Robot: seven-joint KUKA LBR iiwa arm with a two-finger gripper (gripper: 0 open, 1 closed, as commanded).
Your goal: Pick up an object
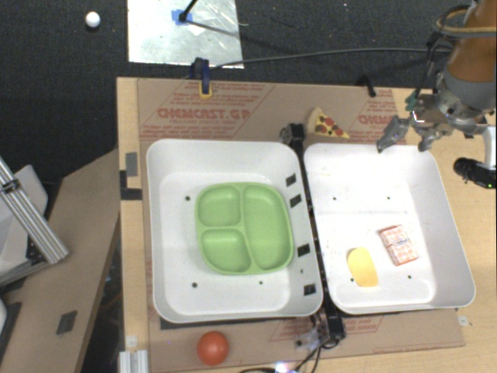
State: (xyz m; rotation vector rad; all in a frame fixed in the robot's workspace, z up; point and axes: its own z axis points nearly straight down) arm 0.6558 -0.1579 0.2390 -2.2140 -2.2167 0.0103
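Above the far right corner of the right bin (446, 208), the pincer (409, 137) hangs with its two fingers spread, pinching nothing. Nearer the camera than the pincer, on that bin's floor, lie a small red-and-white box (397, 245) and, just left of it, a yellow piece (362, 266). Well left, the other bin (167, 208) holds a green divided tray (244, 228).

Dark carpeted floor (326, 14) surrounds a cardboard-covered bench (233, 107) under even light

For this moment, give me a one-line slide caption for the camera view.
The hand, fingers spread, hovers over the right bin's far edge; yellow piece and small box lie untouched inside.
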